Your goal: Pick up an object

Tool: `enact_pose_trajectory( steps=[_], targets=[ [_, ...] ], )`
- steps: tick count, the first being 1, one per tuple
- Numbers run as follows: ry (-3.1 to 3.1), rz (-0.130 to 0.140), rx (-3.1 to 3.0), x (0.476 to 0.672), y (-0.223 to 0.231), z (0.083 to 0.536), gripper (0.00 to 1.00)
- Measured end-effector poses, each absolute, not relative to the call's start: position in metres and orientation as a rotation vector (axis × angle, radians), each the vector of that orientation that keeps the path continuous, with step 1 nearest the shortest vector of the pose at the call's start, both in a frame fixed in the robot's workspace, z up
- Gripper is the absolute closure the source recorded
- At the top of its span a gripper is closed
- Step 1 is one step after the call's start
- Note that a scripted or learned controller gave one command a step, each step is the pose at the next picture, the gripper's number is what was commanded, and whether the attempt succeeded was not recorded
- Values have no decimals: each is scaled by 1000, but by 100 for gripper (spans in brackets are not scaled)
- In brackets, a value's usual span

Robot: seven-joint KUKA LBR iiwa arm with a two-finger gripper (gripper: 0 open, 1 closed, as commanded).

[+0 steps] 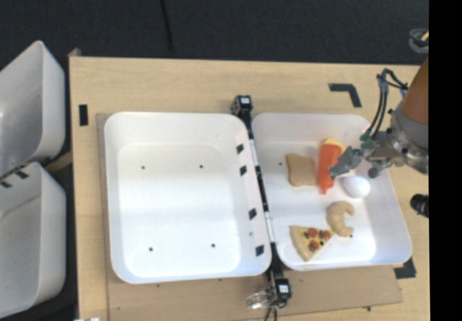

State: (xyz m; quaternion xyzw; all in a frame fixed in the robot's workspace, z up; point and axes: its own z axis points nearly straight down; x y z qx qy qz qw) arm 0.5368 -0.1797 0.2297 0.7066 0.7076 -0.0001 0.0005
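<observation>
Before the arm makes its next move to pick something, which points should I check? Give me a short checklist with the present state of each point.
1. Objects to pick lie in the right bin: ok. A toast slice, an orange piece, a white egg, a croissant and a pizza slice are there.
2. Gripper is over the right bin: ok, near the orange piece and the egg.
3. An object sits between the fingers: cannot tell.
4. Target stands apart from its neighbours: not ok. The orange piece touches the toast slice, and the egg lies close beside it.
5. Pizza slice and croissant are free of the arm: ok.
</observation>
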Motion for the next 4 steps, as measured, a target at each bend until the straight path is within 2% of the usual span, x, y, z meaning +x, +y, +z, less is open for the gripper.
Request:
enact_pose_trajectory(
  steps=[1,2,3,4],
  targets=[
    [2216,16,2201,590,-151,406,0],
    [2225,-11,2227,617,-173,244,0],
    [2225,-3,2225,600,-149,112,0],
    [2223,2,2215,625,-127,101,0]
  ],
)
